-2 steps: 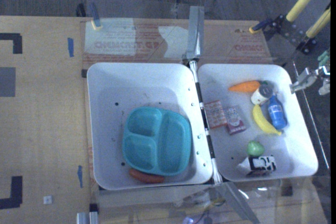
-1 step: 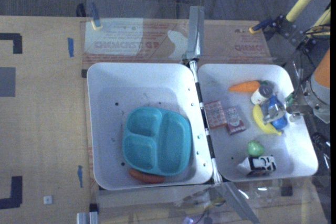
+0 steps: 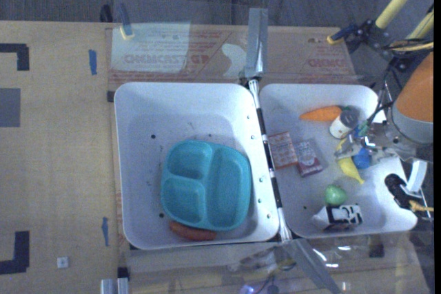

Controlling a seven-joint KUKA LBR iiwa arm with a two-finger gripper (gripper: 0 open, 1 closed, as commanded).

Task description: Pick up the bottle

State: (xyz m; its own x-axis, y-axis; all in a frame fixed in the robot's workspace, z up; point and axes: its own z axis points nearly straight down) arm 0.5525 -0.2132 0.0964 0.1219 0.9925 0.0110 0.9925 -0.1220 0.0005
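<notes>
At middle right, the jaws are hanging just beside the small white grey-capped bottle (image 3: 340, 126); their opening cannot be told.

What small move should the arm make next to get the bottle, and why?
Probably nudge the pincer up-image and left, centring it over the bottle: it seems to hover beside the bottle, above the yellow and blue toy, rather than over it.

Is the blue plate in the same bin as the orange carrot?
No, the blue plate lies in the left-hand bin, while the orange carrot lies in the right-hand bin.
</notes>
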